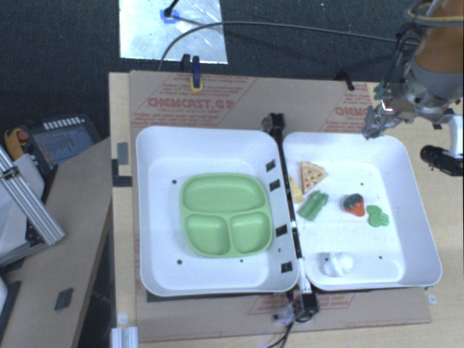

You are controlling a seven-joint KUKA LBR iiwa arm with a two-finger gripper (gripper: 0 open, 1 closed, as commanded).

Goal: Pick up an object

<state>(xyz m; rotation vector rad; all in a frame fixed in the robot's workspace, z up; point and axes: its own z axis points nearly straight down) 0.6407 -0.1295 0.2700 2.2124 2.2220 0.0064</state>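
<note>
The right white bin (406, 194) holds a tan pizza-slice piece (313, 175), a small yellow piece (296, 191), a green pickle-like piece (313, 206), a red and green strawberry-like piece (354, 204), a bright green leafy piece (377, 216) and a white object (337, 264) near its front wall. My gripper (375, 124) hangs above the bin's far right corner, well away from all the pieces, with nothing seen in it.
The left white bin (156, 194) carries a green three-compartment tray (223, 214). A black divider strip (284, 187) runs between the bins. A cable crosses the back of the bench, and a blue and yellow clamp (194, 72) stands at the far edge.
</note>
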